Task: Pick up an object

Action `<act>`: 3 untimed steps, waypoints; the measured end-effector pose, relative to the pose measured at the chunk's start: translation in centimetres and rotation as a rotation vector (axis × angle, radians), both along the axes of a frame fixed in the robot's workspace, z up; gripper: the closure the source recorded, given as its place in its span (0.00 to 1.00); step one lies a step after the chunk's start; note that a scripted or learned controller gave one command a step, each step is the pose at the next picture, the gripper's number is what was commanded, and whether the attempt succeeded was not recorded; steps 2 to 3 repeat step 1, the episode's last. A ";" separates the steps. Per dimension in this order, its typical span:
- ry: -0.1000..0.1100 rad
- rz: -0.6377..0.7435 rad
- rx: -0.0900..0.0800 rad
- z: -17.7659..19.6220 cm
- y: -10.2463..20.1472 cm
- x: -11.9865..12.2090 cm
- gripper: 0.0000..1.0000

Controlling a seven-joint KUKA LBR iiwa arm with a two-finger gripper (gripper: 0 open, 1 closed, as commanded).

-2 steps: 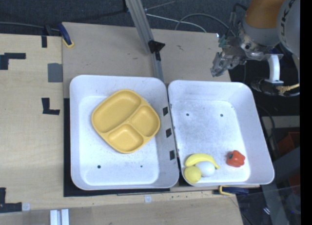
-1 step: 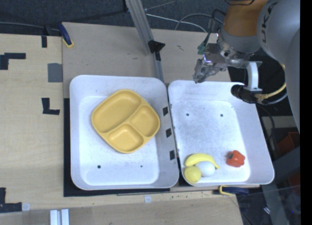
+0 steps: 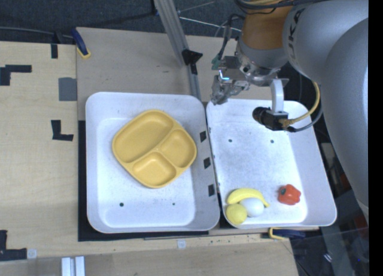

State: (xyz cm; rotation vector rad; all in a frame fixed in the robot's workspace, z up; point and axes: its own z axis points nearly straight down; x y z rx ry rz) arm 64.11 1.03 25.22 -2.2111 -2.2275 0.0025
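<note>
Nothing is being carried yet, so the whole pick is lying ahead. The gripper [image 3: 220, 94] is hanging over the far left corner of the right bin [image 3: 263, 149]; whether it is open cannot be told. The banana [image 3: 246, 195], lemon [image 3: 236, 213], white egg [image 3: 255, 207] and red pepper [image 3: 289, 194] are sitting along that bin's near edge, well apart from it. A yellow divided plate [image 3: 154, 148] is lying in the left bin [image 3: 102, 149].

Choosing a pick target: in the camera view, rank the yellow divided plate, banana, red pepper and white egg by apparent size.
1. Yellow divided plate, by far the largest.
2. Banana.
3. Red pepper and white egg: they look alike in size, and the banana partly covers the egg, so I won't rank them.
</note>
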 end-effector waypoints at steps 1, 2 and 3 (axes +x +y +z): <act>0.000 0.000 0.001 -0.9 6.5 -0.4 1.00; 0.000 0.000 0.001 -0.9 6.5 -0.4 1.00; 0.000 0.000 0.001 -0.9 6.5 -0.4 1.00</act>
